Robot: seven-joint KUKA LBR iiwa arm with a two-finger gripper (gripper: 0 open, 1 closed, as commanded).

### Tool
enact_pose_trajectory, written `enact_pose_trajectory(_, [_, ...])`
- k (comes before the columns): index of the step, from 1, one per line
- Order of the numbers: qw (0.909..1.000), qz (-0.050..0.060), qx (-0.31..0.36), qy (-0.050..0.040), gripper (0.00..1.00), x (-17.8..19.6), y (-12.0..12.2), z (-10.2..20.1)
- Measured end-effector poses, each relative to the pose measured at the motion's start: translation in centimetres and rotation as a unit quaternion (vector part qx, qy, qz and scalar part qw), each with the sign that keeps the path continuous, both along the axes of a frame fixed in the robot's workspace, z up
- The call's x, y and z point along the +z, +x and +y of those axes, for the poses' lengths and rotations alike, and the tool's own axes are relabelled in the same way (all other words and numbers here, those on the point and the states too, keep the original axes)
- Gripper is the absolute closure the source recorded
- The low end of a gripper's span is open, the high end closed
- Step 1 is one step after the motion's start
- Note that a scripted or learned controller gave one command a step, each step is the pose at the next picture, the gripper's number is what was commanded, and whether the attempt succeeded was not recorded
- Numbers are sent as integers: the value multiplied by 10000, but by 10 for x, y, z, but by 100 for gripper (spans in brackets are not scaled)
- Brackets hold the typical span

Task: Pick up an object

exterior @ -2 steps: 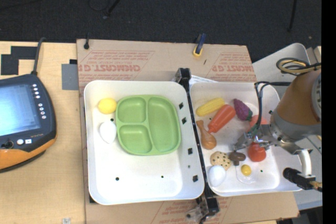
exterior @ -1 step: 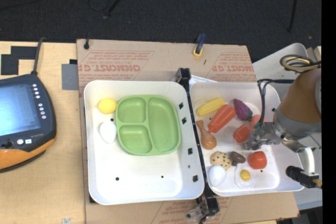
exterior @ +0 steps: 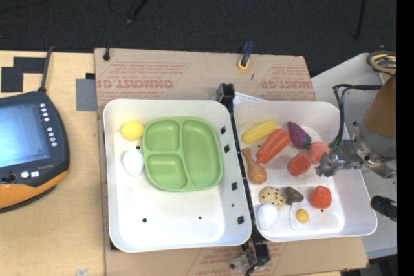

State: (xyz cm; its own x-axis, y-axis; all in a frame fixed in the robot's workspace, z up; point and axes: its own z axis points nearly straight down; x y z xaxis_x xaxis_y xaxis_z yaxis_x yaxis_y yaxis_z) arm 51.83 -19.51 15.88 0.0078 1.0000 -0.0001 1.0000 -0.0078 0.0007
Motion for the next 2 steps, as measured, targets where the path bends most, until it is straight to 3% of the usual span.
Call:
enact_pose_trajectory(1, [10000,-8,35,-4,100,63,0,-4])
enact_pose_trajectory(2, [10000,9,36,4,100,69,-1,-5])
